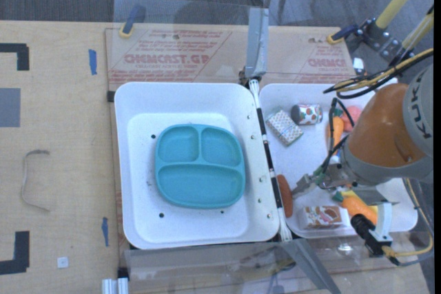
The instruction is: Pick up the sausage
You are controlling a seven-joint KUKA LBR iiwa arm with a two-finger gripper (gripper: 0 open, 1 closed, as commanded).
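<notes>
**Reaching toward the sausage in the right bin**

My gripper [308,182] sits low in the right bin [406,220], pointing left toward its near-left corner. The sausage [284,195], reddish-brown and lying lengthwise along the bin's left wall, is just left of my fingertips; nothing is between them. Whether my jaws stand apart or together I cannot tell, since they show small and dark. Farther back in this bin lie a patterned packet [284,127] and a small can [306,113] on its side. Near my wrist sits a flat food packet [322,216]. The left bin [131,148] holds a blue divided plate [200,166] in its middle.
</notes>
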